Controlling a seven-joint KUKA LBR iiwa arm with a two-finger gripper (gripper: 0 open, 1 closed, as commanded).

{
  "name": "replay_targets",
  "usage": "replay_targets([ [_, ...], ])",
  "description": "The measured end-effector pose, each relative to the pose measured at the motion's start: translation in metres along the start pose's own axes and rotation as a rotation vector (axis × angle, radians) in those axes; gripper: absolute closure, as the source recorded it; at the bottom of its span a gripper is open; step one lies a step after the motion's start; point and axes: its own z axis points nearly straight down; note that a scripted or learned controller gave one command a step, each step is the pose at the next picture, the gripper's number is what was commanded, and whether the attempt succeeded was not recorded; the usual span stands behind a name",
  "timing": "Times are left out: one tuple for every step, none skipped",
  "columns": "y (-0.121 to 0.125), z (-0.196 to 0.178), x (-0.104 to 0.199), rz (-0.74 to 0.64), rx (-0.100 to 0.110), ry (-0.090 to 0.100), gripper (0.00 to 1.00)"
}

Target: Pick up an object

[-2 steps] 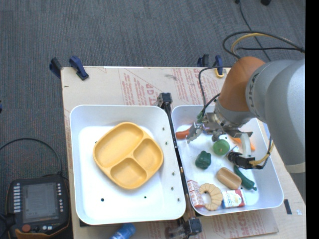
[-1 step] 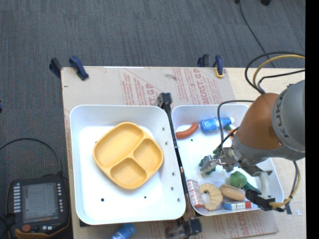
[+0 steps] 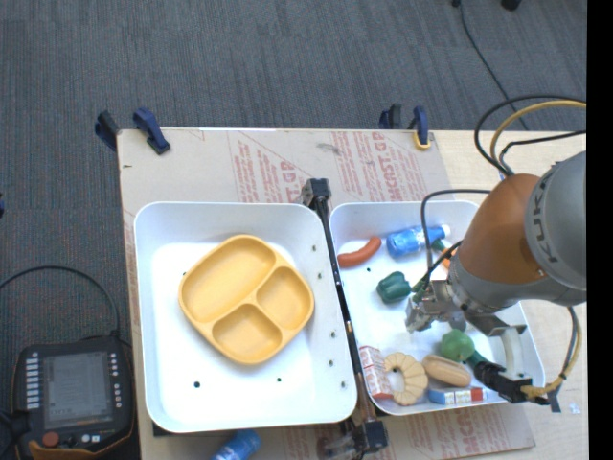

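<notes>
Objects in right bin (image 3: 356, 220): seven; left bin (image 3: 153, 247): one yellow tray (image 3: 246, 298).

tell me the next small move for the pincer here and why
Probably a short descent straight down into the right bin. The pincer hangs over bare bin floor between the dark green pepper and the green round toy, with nothing seen between its tips. If it aims for the pepper, a slight shift toward it first would likely help.
</notes>
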Motion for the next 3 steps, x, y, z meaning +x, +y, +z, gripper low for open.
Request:
replay_targets([
  [0.07,0.008,-0.103,-0.003,-0.004,-0.003,1.0],
  [0.07,0.009,-0.099,-0.006,0.001,0.007,0.0],
  [0.124,0.008,-0.02,-0.009,-0.004,-0.002,0.0],
])
